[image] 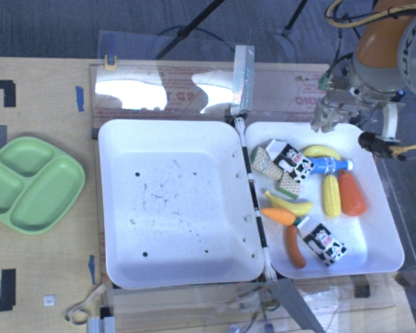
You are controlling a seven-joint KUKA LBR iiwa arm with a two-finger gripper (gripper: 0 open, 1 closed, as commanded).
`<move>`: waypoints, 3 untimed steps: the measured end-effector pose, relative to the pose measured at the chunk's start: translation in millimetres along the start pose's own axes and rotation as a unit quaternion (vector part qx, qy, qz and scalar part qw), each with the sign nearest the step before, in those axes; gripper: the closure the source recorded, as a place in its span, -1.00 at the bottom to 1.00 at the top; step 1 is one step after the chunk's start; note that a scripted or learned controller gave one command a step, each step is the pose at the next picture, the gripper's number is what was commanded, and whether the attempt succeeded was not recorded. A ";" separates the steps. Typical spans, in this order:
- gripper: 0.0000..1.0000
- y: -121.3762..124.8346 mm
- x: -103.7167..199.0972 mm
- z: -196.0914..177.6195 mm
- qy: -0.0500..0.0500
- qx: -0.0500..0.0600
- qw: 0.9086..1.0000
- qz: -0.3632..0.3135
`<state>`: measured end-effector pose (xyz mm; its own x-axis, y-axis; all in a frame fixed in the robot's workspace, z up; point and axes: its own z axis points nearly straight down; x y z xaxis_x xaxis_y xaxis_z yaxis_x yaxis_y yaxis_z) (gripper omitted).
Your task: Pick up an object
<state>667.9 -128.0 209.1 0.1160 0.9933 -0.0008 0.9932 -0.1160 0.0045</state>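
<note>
The right bin (385,248) holds several toy foods. A yellow banana (321,151) and a blue bottle (327,165) lie near its back. Beside them are a corn cob (331,194) and a red-orange pepper (352,193). A black-and-white patterned box (292,162) sits by two waffle pieces (262,160). Toward the front lie a second banana (289,203), a carrot (278,216), a sausage (295,246) and another patterned box (324,243). My gripper (327,122) hangs over the bin's back rim, above and apart from all the objects, with nothing seen in it.
The left bin (118,144) sits beside the right one, with a ridge between them. A green divided plate (32,184) lies on the bench at far left. A clear panel (166,82) stands behind the bins. Scissors (83,308) lie at the front left.
</note>
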 end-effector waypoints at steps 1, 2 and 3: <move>1.00 0.0 -8.0 15.1 0.000 0.003 0.996 0.093; 1.00 2.3 -24.8 -22.6 0.000 0.001 0.974 0.227; 1.00 -4.2 29.6 -26.1 0.000 0.003 0.947 0.321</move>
<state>667.0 -98.1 235.2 0.6959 0.7181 -0.0008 0.7181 -0.6959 -0.0022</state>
